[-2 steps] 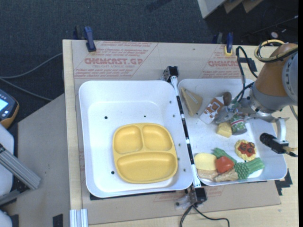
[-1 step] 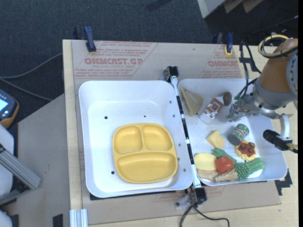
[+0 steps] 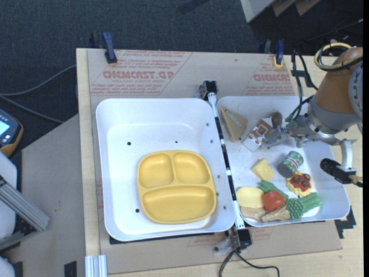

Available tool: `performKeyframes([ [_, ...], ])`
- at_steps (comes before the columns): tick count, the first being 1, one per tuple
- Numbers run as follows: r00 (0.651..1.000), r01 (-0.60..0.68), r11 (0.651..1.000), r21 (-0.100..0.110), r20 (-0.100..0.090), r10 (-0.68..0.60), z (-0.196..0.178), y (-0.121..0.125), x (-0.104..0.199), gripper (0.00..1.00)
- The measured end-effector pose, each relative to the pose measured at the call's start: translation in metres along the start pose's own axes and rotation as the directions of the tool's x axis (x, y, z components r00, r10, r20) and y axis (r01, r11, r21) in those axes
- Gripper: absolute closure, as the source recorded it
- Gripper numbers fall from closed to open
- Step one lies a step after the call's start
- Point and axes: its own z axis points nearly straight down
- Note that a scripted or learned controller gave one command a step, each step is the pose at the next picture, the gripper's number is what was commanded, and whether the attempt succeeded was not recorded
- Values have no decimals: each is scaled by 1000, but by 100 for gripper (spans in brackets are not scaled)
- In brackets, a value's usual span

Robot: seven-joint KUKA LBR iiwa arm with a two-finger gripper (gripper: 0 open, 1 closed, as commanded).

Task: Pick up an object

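The right white bin [image 3: 340, 209] holds several toy foods. A tan wedge [image 3: 232, 123] lies at its back left, with a white and orange carton [image 3: 259, 133] beside it. Toward the middle are a yellow cheese wedge [image 3: 263, 169] and a small can [image 3: 292, 163] lying on its side. Along the front sit a yellow lump [image 3: 248, 197], a red tomato [image 3: 274, 200], green pieces [image 3: 304, 203] and a red and yellow piece [image 3: 300, 183]. My gripper [image 3: 281, 133] reaches in from the right, low over the bin, just right of the carton and behind the can.
The left white bin [image 3: 115, 126] carries a yellow divided plate [image 3: 175, 186]. The orange-banded arm [image 3: 337, 94] covers the right bin's back right corner. Black cables [image 3: 300, 77] run along the bench there. Blue clamps [image 3: 107, 45] grip the bench's back edge.
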Motion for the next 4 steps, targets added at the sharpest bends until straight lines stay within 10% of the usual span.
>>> performKeyframes([
  [2, 1000, -3, 1000, 5, -3, 3, 10, -105, 59, 0],
  [3, 1000, 3, 1000, -16, 3, -3, -86, 4, 48, 0],
  [4, 1000, 2, 1000, 2, -1, -2, 12, 25, 86, 0],
])
